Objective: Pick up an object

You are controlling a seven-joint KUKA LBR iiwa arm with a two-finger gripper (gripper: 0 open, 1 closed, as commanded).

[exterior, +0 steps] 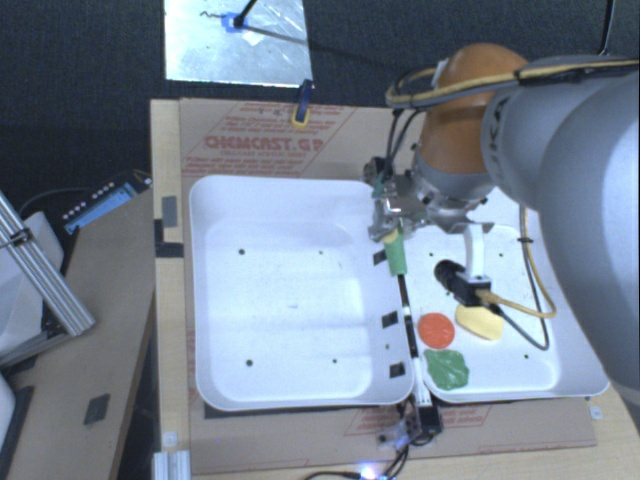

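My gripper [388, 232] hangs over the divider between the two white bins, at its far end. It is shut on a slim green object [397, 257], which hangs down from the fingertips above the divider. In the right bin [520, 368] lie an orange-red disc [436, 330], a yellow lump [481, 323] just to its right, and a green lump [447, 369] at the near left corner. The arm's grey body and orange band cover the far right part of that bin.
The left bin [215, 268] is a wide shallow white tray. Both bins rest on a cardboard sheet [260, 140]. A shiny square plate [235, 28] lies beyond the bench, and a metal frame [40, 278] stands at the left.
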